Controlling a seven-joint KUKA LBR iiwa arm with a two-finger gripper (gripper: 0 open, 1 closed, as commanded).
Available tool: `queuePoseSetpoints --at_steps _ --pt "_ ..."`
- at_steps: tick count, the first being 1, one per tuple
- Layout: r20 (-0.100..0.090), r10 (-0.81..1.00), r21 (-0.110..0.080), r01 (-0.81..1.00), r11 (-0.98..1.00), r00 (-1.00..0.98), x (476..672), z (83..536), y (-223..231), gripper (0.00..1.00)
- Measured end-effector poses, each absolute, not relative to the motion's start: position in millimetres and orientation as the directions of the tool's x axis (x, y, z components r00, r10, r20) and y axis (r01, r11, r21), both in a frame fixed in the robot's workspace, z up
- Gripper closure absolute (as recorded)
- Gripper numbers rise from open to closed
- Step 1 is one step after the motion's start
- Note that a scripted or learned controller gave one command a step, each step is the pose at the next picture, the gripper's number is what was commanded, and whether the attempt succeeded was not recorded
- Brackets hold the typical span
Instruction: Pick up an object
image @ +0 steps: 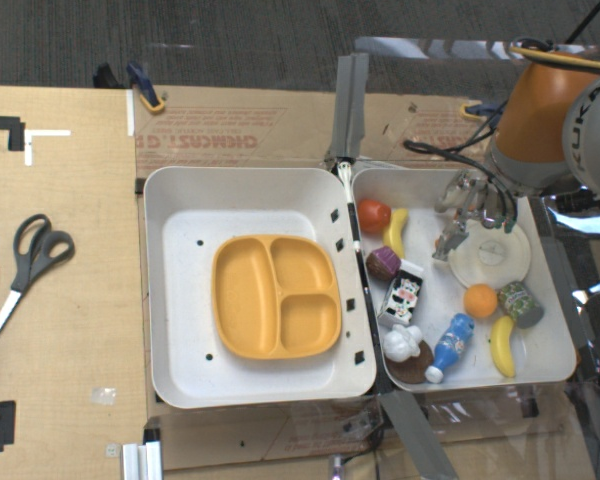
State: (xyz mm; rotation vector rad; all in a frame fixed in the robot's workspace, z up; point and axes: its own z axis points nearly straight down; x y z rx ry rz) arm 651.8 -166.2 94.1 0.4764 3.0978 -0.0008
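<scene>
- left bin (170,298): white, holds yellow-orange divided plate (277,296)
- right bin (555,343): white
- tomato (374,214): red
- two bananas: yellow, one by the tomato (396,230), one at the right edge (501,345)
- purple round item (384,263)
- small carton (403,298): white with black spots, cow pattern
- bottle (450,345): blue, white cap
- orange ball (480,300)
- white disc (491,255)
- arm (545,108): orange band, grey
- scissors (25,268): black handles
- bench (50,368): pale wood
</scene>
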Motion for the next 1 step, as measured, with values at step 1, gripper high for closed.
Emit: queuePoseSetpoints --at_steps 1 --pt "-0.004 0.219 0.005 0.219 0.976 -0.976 586.5 93.2 -215.3 0.0"
